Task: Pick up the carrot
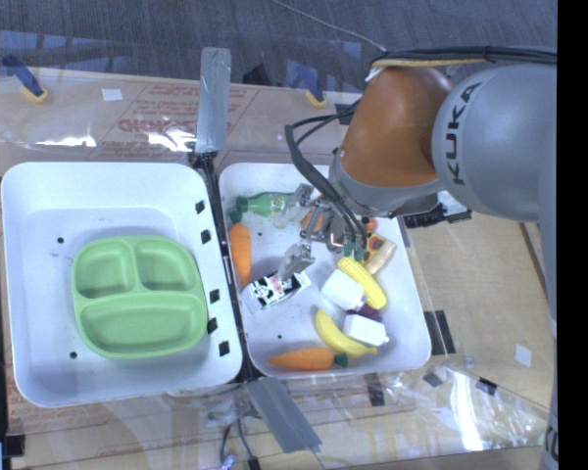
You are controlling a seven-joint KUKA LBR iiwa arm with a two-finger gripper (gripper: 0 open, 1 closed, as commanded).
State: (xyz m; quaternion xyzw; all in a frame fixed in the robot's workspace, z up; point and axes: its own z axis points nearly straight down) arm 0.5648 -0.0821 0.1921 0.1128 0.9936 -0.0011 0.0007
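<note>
- Carrot (240,253) lies in the right bin (412,306), flat along its left wall, just below the green bottle (265,205); long axis runs parallel to that wall.
- Jaws (299,255) hang to the carrot's right, near but apart, nothing between them; spread or pressed together — can't tell.
- A second carrot (302,359) lies crosswise by the bin's front wall.
- My read: shift toward that left wall, then close across the carrot's width.

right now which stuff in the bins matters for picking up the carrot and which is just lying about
Belongs to the job:
- carrot by the divider
- second carrot at the near wall
- gripper

Just lying about:
- green divided plate in the left bin
- green bottle
- black and white toy
- corn cob
- banana
</note>
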